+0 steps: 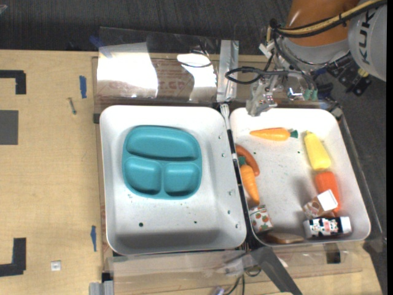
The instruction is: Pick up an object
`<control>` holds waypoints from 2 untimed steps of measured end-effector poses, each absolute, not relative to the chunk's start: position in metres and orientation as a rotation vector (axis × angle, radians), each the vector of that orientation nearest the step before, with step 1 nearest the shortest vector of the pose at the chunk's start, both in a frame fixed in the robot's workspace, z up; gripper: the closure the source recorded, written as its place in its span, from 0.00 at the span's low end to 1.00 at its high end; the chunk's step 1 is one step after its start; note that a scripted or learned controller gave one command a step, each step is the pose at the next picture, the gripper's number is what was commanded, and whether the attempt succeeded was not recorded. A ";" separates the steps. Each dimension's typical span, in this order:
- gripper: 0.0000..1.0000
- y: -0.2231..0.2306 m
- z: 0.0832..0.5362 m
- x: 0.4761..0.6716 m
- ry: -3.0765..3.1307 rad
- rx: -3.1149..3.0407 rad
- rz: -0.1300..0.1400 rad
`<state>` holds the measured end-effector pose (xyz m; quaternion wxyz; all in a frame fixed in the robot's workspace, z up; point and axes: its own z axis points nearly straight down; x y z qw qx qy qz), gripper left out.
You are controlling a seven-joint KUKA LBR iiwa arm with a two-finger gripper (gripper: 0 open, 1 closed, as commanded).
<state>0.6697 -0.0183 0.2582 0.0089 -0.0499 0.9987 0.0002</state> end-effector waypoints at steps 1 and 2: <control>1.00 -0.042 0.291 0.669 3.104 -0.383 -0.002; 1.00 -0.001 0.183 0.666 3.060 -0.711 0.005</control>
